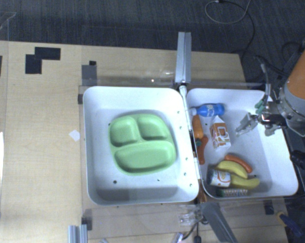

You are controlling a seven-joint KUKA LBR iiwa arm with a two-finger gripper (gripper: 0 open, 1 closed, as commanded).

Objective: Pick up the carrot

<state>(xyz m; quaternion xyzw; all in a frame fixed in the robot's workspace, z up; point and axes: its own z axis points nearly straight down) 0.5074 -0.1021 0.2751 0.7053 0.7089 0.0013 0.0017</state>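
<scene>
The carrot (197, 127) is a slim orange piece lying lengthwise along the left wall of the right bin (281, 151). A darker red-brown piece (201, 151) continues just below it. My gripper (258, 125) hangs over the right half of that bin, well to the right of the carrot, with the small carton between them. Its fingers are spread apart and open, with nothing between them.
In the right bin lie a blue-capped bottle (210, 109), a white and orange carton (220, 135), a banana (235, 170), an orange-red piece (238, 161) and a small box (220, 177). The left bin (97, 135) holds a green divided plate (142, 143).
</scene>
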